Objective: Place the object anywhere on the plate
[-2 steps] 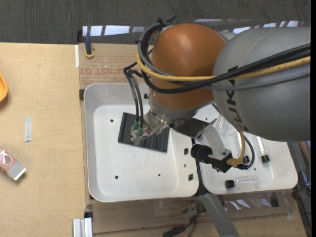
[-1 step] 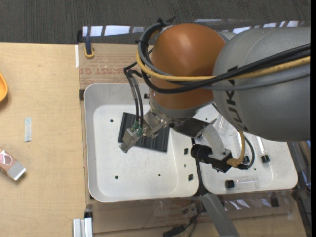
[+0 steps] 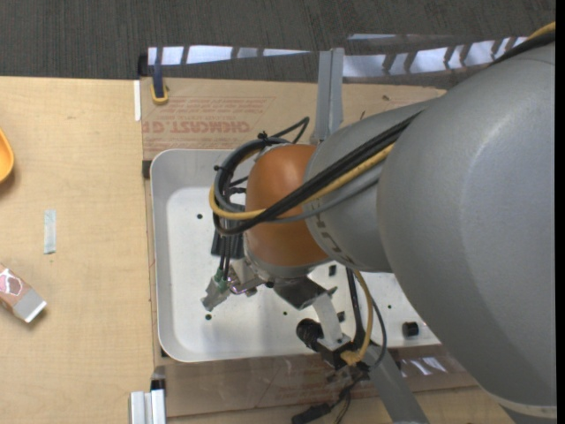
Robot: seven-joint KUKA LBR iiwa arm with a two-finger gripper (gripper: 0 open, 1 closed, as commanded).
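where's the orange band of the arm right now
The orange band sits near the middle of the camera view, above the white bin, with black and yellow cables looped over its left side.

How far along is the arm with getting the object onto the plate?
Nothing looks done yet from this view. The arm is bent low over the white bin, its orange band above the bin floor, and it covers most of the bin. No plate or object can be made out there, so pick and placement both seem left.
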